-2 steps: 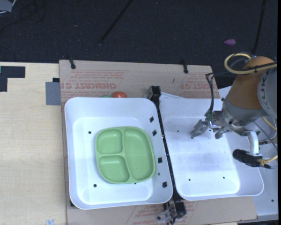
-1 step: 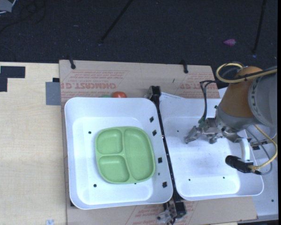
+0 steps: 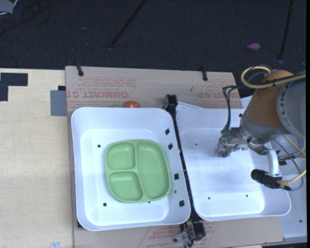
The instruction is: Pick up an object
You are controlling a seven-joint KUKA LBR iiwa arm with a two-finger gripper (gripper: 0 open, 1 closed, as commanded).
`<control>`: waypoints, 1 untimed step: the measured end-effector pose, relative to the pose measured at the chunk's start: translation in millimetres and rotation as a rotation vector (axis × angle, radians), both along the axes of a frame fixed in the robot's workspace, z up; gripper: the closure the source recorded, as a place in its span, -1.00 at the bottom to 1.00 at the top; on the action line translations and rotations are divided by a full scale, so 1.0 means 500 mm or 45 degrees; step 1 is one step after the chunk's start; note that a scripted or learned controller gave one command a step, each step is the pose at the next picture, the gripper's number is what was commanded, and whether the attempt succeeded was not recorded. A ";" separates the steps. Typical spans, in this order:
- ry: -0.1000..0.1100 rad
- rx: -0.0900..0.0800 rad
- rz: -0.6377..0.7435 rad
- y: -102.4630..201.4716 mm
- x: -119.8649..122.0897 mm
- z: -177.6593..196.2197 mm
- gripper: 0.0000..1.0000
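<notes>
A light green divided plate [image 3: 138, 170] with three compartments lies flat in the left white bin [image 3: 88, 138]. My gripper [image 3: 225, 148] reaches in from the right and hangs low over the floor of the right white bin [image 3: 212, 190], near its upper middle. I see nothing between its fingers. The arm's grey body and orange band [image 3: 266, 105] stand above the right bin's right side.
A small red and green object [image 3: 129, 105] lies on the cardboard just behind the left bin's far rim. A black clamp strip [image 3: 178, 159] runs between the two bins. Cables and a black fitting [image 3: 266, 179] hang by the arm at the right.
</notes>
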State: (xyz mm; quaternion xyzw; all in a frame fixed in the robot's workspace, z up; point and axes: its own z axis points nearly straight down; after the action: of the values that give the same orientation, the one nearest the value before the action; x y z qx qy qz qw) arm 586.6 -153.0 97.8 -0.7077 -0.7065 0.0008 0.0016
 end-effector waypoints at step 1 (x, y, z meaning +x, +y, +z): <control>-0.006 -0.001 0.003 0.005 0.009 0.087 1.00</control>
State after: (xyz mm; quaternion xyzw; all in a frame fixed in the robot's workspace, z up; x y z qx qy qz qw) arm 590.9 -150.6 141.2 -0.7069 -0.7073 -0.0003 -0.0003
